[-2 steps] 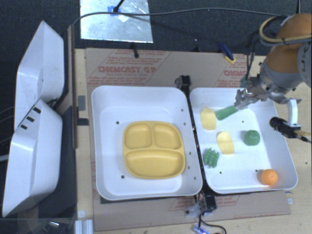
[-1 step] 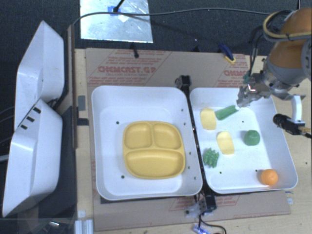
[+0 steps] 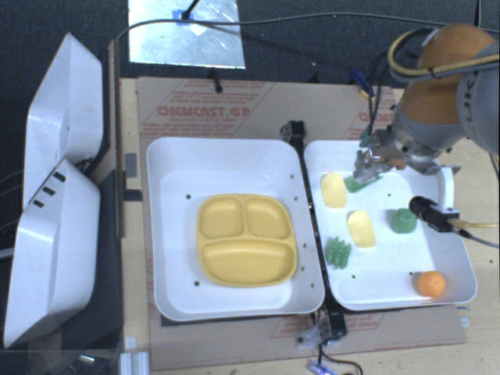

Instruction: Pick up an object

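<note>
Hovering low in the right shallow white bin (image 3: 461,276), two-finger gripper (image 3: 366,172) pinching a small green flat piece (image 3: 356,183), just beside a pale yellow rounded block (image 3: 333,191).

The grey arm (image 3: 449,92), orange-banded above the wrist, reaches in from the right, its claw (image 3: 367,166) pointing down.

You see the gripper (image 3: 367,169) low over the right bin (image 3: 391,294) near its far edge, touching a small green piece (image 3: 358,183). A yellow divided tray (image 3: 246,238) lies in the left bin (image 3: 168,209). An orange ball (image 3: 430,284) sits near the right bin's near right corner.
</note>
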Controlling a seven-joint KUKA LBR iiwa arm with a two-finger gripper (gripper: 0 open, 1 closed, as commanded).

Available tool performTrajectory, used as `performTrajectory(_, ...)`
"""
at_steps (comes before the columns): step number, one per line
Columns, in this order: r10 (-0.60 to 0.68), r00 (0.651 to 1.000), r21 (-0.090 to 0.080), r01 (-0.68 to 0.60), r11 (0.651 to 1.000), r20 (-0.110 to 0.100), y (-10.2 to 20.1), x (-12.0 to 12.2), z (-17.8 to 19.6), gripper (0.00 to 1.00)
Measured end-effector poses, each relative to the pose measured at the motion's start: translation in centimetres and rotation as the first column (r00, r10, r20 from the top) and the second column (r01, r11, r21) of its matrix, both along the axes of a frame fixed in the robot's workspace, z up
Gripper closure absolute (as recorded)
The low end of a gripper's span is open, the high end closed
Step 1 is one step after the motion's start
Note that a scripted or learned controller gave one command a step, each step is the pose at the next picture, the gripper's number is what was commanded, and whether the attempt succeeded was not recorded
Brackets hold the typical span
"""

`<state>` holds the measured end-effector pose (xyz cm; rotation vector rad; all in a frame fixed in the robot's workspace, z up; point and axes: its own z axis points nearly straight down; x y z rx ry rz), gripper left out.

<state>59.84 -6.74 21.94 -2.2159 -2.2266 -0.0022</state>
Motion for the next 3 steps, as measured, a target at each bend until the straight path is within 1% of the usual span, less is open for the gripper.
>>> performTrajectory(2,0.0,1.0,0.0,0.0,1.0,0.0,8.9,-3.1,1.7,1.0)
performTrajectory(3,0.0,1.0,0.0,0.0,1.0,-0.001,14.0,-4.5,0.6,1.0)
